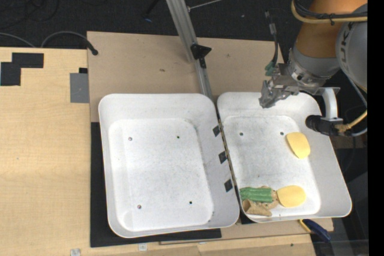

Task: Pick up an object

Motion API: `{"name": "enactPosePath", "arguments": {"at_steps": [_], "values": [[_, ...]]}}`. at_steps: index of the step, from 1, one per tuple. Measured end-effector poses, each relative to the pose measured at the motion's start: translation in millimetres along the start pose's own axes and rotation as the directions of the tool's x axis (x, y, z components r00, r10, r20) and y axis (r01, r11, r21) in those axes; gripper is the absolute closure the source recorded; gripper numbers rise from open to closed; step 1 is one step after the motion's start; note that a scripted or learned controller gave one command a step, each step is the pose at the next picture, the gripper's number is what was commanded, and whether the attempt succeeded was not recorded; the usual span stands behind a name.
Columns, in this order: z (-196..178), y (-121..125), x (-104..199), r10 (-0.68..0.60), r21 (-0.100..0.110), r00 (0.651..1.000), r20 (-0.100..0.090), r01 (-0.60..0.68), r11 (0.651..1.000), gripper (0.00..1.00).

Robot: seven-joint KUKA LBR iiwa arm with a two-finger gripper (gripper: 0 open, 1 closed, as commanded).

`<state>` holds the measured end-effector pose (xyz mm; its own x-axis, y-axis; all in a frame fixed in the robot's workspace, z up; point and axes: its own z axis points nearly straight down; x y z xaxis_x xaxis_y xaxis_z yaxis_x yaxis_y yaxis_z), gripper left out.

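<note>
Position: fixed above the tabletop (150, 63)
Facing: down at a slant
Coverage: both white bins (114, 129), arm entering from right

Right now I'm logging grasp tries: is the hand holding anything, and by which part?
Nothing is held. The hand hangs over the far end of the right bin, apart from the yellow pieces and green toy.

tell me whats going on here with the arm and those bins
A grey and orange robot arm reaches in from the right, its hand over the far edge of the right bin. It holds nothing. That bin contains a yellow piece near its right side, plus another yellow piece, a green item and a tan item clustered at its near edge.
</note>
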<state>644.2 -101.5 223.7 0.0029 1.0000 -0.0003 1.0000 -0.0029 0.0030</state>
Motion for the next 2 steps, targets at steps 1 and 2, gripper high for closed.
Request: {"name": "enactPosePath", "arguments": {"at_steps": [1, 2], "values": [[-0.9, -21.0, 59.5, -0.006, 0.007, 1.000, -0.003, 0.006, 1.000, 1.00], [5.5, -47.4, 108.0, -0.006, 0.009, 1.000, -0.003, 0.006, 1.000, 1.00]]}}
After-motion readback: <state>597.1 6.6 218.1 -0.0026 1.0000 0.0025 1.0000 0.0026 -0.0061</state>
